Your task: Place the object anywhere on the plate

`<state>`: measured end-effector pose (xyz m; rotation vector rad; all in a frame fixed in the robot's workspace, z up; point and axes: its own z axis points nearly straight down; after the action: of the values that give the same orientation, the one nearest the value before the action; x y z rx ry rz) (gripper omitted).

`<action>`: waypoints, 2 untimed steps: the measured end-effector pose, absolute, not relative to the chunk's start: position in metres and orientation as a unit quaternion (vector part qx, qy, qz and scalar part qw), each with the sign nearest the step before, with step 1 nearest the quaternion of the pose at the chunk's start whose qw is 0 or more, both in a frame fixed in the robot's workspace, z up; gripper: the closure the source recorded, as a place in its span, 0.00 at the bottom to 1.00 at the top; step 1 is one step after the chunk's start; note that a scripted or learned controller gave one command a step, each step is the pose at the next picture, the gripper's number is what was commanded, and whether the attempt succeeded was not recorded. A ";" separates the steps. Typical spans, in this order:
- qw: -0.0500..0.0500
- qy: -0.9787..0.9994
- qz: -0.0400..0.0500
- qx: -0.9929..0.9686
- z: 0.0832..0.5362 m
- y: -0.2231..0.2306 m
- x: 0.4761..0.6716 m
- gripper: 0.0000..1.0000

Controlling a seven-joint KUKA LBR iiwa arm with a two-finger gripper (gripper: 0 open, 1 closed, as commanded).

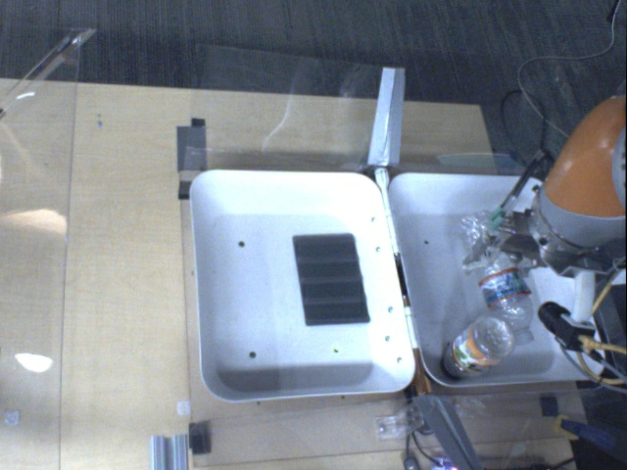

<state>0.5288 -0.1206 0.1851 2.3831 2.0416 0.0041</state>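
A dark grey ribbed plate (331, 278) lies flat in the middle of the left bin (225, 262). In the right bin (431, 253) lie a clear bottle with a blue label (506, 292), a clear bottle with an orange and green label (476, 347) near the front wall, and a crumpled clear plastic piece (478, 235). My gripper (509, 235) reaches down from the right over the crumpled plastic and the top of the blue-label bottle. The wrist hides part of what lies under it.
The grey arm with its orange band (593, 179) covers the right bin's right side. Cables (578, 336) hang at the front right. A metal divider (387, 116) rises behind the seam between the bins. Clear panels stand at the left and rear.
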 end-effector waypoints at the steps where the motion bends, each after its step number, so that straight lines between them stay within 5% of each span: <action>1: 0.001 0.747 0.002 0.665 0.218 -0.061 0.567 1.00; 2: 0.001 0.809 0.002 0.588 0.229 0.036 0.578 1.00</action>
<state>0.5778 0.0362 0.2293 1.8464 2.5380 0.0053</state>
